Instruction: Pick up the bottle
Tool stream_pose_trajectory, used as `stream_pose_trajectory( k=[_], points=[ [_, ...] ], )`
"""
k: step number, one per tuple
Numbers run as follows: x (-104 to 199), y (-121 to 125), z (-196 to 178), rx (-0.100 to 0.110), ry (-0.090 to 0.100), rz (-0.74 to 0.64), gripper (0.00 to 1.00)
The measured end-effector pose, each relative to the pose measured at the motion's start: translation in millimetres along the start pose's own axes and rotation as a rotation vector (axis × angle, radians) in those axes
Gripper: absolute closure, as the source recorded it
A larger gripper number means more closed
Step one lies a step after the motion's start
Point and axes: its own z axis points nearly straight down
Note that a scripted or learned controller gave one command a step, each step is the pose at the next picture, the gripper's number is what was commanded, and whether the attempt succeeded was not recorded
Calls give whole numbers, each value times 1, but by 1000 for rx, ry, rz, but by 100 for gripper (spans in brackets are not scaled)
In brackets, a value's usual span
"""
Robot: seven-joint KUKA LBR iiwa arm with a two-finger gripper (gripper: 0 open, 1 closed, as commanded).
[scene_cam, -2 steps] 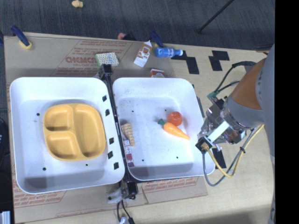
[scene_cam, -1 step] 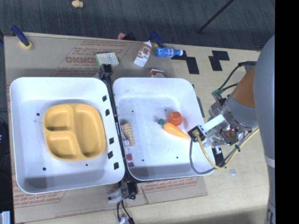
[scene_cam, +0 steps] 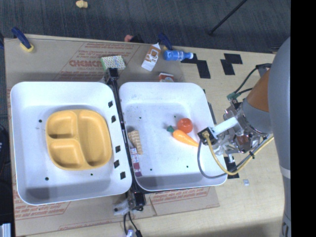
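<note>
End effector [scene_cam: 228, 144] sat at the right bin's [scene_cam: 163, 95] outer rim; couldn't tell its opening, and no object was visibly in it. Carrot [scene_cam: 185, 138] lay just beside it. Bottle [scene_cam: 174, 56] lay well beyond, on the worktop [scene_cam: 247, 201] outside the bins. My read: grasp not started.

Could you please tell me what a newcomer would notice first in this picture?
The yellow divided plate stands out most, sitting in the middle of the left bin. In the right bin, an orange carrot lies right beside a red tomato, with the gripper just outside that bin's right rim. The blue bottle lies on its side outside both bins, beyond the right bin's far rim.
</note>
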Motion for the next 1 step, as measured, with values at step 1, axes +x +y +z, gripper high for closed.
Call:
stream_pose_trajectory(
  k=[1],
  points=[
    [0, 0, -18, 1, 1, 1, 100]
  ],
)
